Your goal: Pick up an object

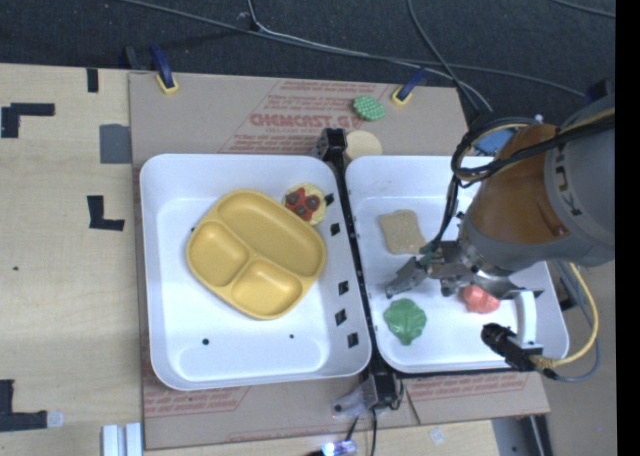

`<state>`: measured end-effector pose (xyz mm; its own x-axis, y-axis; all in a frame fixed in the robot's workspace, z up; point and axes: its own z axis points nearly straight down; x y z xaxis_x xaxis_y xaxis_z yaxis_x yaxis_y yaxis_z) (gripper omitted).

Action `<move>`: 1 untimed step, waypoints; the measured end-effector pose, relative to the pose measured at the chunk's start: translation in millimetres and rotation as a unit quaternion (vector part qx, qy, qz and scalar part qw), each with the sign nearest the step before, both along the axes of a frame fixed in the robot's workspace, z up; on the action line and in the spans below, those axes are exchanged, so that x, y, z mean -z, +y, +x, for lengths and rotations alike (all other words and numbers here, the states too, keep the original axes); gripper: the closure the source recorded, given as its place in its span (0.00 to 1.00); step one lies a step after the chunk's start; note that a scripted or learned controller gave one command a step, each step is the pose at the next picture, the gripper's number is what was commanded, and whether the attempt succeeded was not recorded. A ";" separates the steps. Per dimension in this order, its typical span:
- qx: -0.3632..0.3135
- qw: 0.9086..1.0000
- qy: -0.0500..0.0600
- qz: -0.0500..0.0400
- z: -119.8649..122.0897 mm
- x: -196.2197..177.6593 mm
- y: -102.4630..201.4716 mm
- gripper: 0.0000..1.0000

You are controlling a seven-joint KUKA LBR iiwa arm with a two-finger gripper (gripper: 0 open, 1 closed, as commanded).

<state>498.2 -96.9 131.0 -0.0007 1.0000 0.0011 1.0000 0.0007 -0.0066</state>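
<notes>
In the right bin [520,339] lie a tan bread slice [401,231], a green leafy piece [405,320] and a small red piece [479,297]. My gripper [421,282] hangs low over this bin, between the bread slice and the green piece, with the red piece just to its right. Its fingers stand open and spread, one fingertip [396,288] pointing left toward the bin's divider. Nothing is between them. The grey arm with its orange band [515,194] covers the bin's right part.
The left bin [165,344] holds a yellow divided plate [257,251] and a small yellow item with red spots [305,202] at its far right. A green toy [367,107] and a tan disc [362,144] lie on the cardboard behind the bins. Cables trail behind.
</notes>
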 end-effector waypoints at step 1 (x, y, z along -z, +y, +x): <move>0.000 1.000 -0.003 -0.001 -0.2 48.6 0.5 0.00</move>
